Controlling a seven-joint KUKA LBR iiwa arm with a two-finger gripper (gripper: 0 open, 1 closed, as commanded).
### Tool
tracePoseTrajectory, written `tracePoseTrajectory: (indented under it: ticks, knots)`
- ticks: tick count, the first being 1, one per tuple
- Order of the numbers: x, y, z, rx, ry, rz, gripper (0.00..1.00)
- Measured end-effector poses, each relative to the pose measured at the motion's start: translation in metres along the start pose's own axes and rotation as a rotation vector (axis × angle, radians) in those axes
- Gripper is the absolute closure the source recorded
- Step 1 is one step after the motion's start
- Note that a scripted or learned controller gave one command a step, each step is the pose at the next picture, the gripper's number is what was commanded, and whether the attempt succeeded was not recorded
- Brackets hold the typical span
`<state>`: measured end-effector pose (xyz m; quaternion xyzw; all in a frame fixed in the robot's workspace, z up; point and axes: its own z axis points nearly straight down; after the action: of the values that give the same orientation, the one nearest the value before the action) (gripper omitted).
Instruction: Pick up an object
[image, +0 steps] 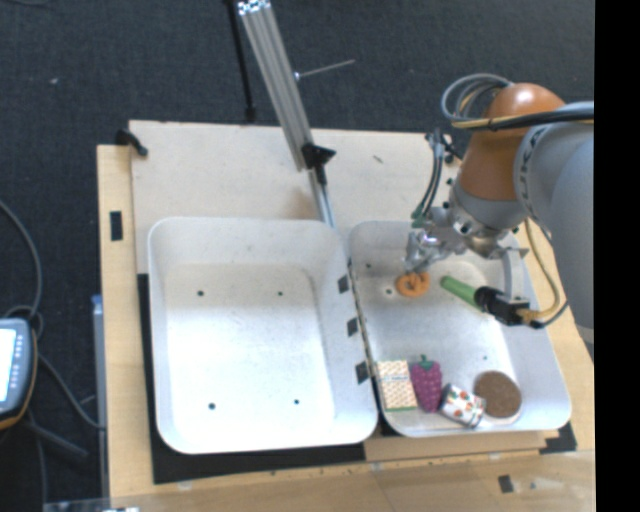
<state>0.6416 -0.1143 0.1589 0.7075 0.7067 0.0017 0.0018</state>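
Camera view: the arm (520, 150) reaches in from the table's right edge, wrist bent down over the right bin (530, 345). The jaws (418, 262) hang just above an orange ring (411, 285) near the bin's far left corner; their opening cannot be told.

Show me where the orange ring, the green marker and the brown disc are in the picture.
orange ring (411, 285): camera view, on its rim, in the right bin.
green marker (460, 290): camera view, on its green barrel.
brown disc (497, 393): camera view, on the middle of its top face.
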Motion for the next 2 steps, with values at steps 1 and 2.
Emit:
tracePoseTrajectory:
  ticks: [1,2]
  knots:
    - [-0.005,0.005,-0.045,-0.002,-0.001,-0.003,1.00]
    - [-0.006,0.006,-0.086,-0.001,-0.001,-0.003,1.00]
